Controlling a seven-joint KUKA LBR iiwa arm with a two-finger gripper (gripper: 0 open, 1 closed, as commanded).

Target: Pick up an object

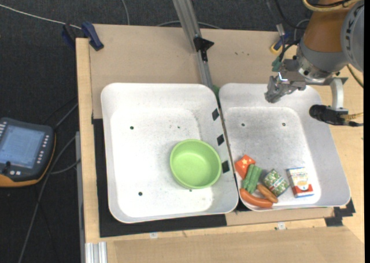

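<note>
1. Nearest the camera, a small heap of toy food is seen in the front corner of the right bin (324,140): an orange sausage (256,199) against the front wall, a green vegetable (251,178) lying on it, a red-orange piece (244,163) just behind, a crumpled green packet (276,182) beside them, and a little carton (299,181) a bit apart toward the right wall

2. The carton is judged the easiest pick: probably light and stiff, with flat sides, and with free floor around it; it would best be taken across its narrow width. Light card could be crushed by a hard squeeze

3. The sausage and vegetable are judged light, smooth and rounded, so they may roll or slip; they touch each other and sit close to the wall, leaving little room for a finger. The packet looks soft and likely to crumple

4. In the left bin (121,111) a green bowl (195,163) stands upright; it is judged stiff and light, and could be pinched only at the rim

5. Farthest away, the claw (277,91) hangs over the back edge of the right bin, well apart from the heap; nothing is seen in it, and whether it is spread or pressed together cannot be told
</note>
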